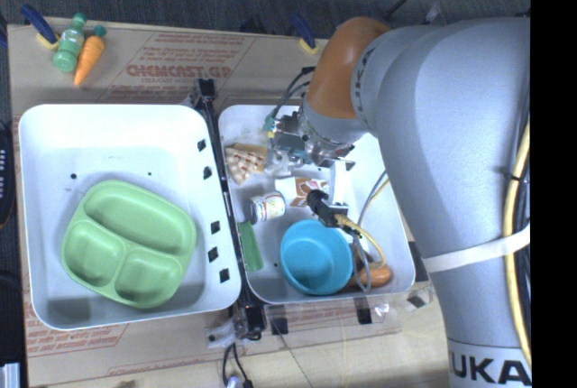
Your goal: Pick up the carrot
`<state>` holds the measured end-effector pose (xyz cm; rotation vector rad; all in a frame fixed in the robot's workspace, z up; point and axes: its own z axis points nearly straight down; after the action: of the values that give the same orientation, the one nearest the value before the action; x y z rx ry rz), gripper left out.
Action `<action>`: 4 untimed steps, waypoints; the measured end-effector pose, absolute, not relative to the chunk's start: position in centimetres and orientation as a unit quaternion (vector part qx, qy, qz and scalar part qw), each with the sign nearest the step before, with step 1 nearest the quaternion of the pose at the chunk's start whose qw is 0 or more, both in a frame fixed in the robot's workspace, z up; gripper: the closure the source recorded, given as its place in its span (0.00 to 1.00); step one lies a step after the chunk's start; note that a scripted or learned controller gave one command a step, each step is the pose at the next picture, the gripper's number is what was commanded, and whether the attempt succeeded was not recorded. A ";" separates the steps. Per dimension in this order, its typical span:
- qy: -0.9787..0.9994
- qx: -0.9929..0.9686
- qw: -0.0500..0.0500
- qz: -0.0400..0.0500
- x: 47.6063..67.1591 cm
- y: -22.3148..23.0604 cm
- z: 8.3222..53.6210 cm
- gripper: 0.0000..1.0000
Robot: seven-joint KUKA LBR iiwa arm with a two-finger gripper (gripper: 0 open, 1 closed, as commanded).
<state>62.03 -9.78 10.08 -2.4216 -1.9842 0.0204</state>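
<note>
1. You see two shallow white plastic bins; the left bin holds a matte green divided plate with rounded compartments.
2. In the right bin sit a glossy blue cup, a small white jar on its side, and a tan ridged item you can't identify.
3. The gripper hangs over the right bin's upper part; cables and the wrist clutter it, so you cannot tell how it stands.
4. The carrot, orange, tapered and green-topped, lies on the cardboard beyond the left bin, beside a green toy, well apart from the gripper.
5. An orange object beside the cup is half hidden.
</note>
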 end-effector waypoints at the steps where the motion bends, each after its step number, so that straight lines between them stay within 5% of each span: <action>1: -0.634 -0.773 0.005 0.007 62.0 -9.8 10.1 0.00; 2: -0.758 -0.653 0.012 0.008 65.2 -14.1 8.9 0.00; 3: -0.828 -0.561 -0.005 0.000 63.9 -14.4 23.1 0.00; 4: -0.815 -0.580 0.007 0.004 63.0 -11.1 11.5 0.00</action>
<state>62.96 -11.11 11.48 -1.8136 -2.5480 0.0137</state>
